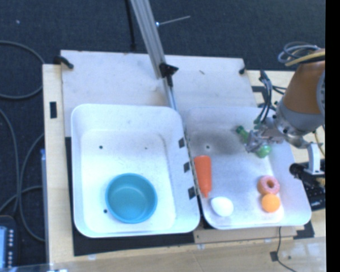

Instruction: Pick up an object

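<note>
Arm (301,98) reaches down; gripper (257,142) over right bin (215,129).

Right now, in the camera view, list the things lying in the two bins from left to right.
Blue bowl → carrot → white egg → green thing by the gripper. The pink doughnut and the orange ball sit furthest right, one above the other, so I leave their order open.

Green obj (263,150) at fingers, right bin upper area; small, partly hidden.
</note>
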Robot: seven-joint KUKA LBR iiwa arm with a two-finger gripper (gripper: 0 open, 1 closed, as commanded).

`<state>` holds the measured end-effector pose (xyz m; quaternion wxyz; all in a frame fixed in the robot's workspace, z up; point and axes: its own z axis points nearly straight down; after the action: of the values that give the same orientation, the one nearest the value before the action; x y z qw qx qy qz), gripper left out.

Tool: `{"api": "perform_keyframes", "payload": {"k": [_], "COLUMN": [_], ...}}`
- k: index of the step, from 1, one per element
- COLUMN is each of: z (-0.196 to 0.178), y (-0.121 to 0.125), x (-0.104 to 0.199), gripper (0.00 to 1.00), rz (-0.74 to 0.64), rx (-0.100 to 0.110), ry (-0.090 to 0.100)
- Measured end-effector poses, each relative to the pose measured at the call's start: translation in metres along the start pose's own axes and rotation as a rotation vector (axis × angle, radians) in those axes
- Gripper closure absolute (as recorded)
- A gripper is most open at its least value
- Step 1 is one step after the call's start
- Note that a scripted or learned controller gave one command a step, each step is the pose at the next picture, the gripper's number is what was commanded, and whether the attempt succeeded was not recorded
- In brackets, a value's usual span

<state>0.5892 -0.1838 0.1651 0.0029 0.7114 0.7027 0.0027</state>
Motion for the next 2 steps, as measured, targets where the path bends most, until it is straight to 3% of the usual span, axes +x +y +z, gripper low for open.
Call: {"api": "perform_keyframes", "payload": {"k": [2], "z": [-0.106], "y": [-0.004], "x": [-0.008], "gripper": [1.00], "rz": [-0.017], "rx": [-0.001], "ry": [-0.001]}}
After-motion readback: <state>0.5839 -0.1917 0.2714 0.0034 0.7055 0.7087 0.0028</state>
